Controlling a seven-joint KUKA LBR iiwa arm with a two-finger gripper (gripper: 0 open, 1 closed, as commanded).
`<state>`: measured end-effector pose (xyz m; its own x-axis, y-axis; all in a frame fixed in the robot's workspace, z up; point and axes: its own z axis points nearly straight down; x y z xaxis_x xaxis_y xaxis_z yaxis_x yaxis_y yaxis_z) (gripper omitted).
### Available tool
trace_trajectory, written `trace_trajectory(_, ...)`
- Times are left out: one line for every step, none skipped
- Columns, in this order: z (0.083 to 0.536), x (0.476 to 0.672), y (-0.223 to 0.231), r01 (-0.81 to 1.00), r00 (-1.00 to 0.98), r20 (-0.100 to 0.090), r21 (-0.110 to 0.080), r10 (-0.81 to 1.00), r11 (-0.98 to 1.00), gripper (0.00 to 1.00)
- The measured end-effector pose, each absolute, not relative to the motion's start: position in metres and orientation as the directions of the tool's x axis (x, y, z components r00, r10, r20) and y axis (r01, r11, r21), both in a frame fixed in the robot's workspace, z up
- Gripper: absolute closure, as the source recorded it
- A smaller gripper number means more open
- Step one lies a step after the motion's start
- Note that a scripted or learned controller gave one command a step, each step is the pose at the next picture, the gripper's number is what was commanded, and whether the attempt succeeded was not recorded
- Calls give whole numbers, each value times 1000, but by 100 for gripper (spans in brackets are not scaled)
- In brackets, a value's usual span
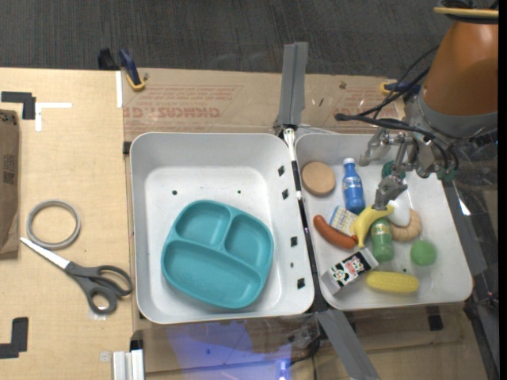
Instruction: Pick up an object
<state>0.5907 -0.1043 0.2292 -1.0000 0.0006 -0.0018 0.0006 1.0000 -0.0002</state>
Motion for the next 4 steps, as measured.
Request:
trace_trajectory(103, 622, -104, -50, -999, -7, -2, -50, 999, 0)
trace_trajectory(98, 632, -105, -15, -1000, -12, -2, -15, 1000, 0)
trace_trajectory(97, 552, -113, -80, -997, -8, -2, -80, 997, 0)
trace_trajectory(97, 558, -104, -104, -995, -8, -5, -104, 995, 0)
